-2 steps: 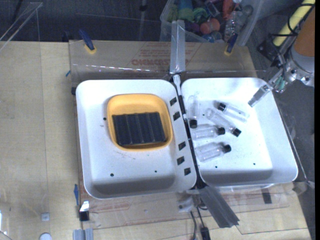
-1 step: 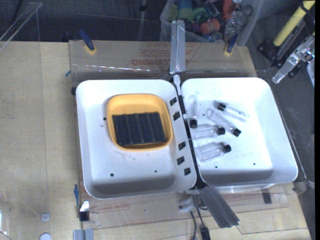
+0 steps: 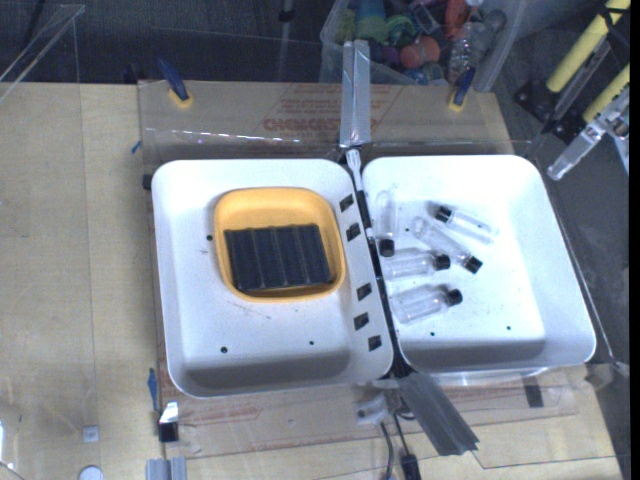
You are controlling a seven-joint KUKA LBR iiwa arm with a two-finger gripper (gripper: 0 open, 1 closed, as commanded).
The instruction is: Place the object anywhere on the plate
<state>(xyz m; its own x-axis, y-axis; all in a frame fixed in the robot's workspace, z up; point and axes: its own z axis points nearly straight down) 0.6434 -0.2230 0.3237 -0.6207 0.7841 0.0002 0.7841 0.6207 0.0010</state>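
A yellow plate [image 3: 232,218] lies in the left bin [image 3: 185,298]. A dark ridged rectangular block [image 3: 278,256] rests flat on the plate and covers most of its middle. Several clear vials with black caps lie loose in the right bin [image 3: 520,308]: one at the back [image 3: 458,218], one in the middle [image 3: 414,264], one nearer the front [image 3: 428,301]. My gripper [image 3: 585,143] hangs at the view's upper right edge, outside the right bin's far right corner and away from all the vials. Nothing shows in its grasp.
A divider with black clips [image 3: 362,268] runs between the two bins. A clear tub of colourful toys [image 3: 420,18] stands behind the bins. Yellow foam tubes [image 3: 590,43] lean at the top right.
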